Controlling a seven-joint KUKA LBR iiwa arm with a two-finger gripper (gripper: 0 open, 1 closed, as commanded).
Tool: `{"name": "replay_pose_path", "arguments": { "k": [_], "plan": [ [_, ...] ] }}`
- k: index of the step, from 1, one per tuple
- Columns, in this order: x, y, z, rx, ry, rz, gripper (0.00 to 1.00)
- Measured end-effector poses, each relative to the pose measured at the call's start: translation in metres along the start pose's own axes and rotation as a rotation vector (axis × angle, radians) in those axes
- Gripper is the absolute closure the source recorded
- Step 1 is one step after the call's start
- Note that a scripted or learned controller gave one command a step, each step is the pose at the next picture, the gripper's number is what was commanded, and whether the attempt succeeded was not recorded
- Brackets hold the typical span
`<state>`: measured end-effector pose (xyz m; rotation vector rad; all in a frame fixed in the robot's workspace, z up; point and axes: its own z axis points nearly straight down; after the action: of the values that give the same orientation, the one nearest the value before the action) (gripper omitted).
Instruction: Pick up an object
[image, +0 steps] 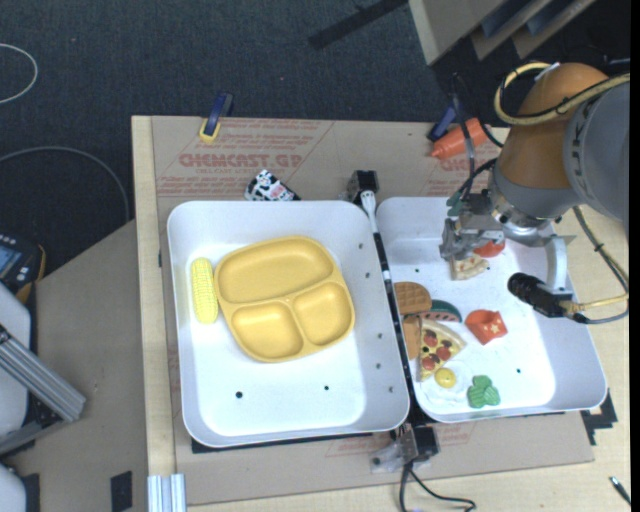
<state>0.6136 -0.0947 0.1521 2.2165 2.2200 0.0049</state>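
The jaws (466, 243) are down in the back part of the right bin (570, 385), right over a small tan and red food piece (470, 263) that lies on the bin floor; whether they are apart or clamped on it I cannot tell, since the wrist hides the tips from above. That piece looks like the likeliest thing to be picked, though it is too small and too covered to name.

The risk I see is a glancing grip: the piece is small and low, so the jaws could close above it or pinch one edge and let it slip on the lift. They also work near the wall between the bins, which could catch a finger.

Forward of the jaws in the same bin lie a brown bread slice (410, 297), a pizza slice (436, 344), a red piece (486, 325), a small yellow piece (445, 378) and a green piece (483, 392), all well apart from the jaws.

Across the wall, the left bin (210, 400) holds a yellow divided plate (282, 297) with a corn cob (203, 290) just beside its far edge. Both bins rest on the desk (150, 180).
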Motion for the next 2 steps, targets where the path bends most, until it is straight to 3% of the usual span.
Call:
{"name": "replay_pose_path", "arguments": {
  "k": [2],
  "plan": [
    [0.010, 0.001, -0.075, 0.000, 0.000, 0.000, 1.00]
  ]
}}
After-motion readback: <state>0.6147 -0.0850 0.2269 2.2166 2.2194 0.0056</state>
